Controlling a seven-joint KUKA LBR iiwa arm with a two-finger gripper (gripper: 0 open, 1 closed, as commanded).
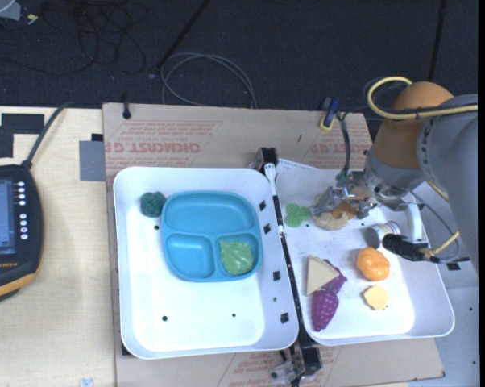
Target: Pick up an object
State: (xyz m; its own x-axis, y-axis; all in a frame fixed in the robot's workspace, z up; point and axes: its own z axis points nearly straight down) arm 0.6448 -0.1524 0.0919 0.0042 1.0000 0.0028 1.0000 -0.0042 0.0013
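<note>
My gripper (340, 202) is low in the back part of the right bin (436, 313), just over a pale brown lumpy object (333, 218). The view does not show whether it touches that object. A small green leafy piece (296, 214) lies just left of it. Toward the front are an orange fruit (373, 263), a yellow piece (376, 297), a tan wedge (320, 275) and a purple grape bunch (324, 308).
The left bin (146, 313) holds a blue divided plate (196, 228) with a light green item (237, 255) in its right compartment, and a dark green ball (152, 204) beside it. A black ridge (279, 248) divides the bins. A tablet (5, 224) lies far left.
</note>
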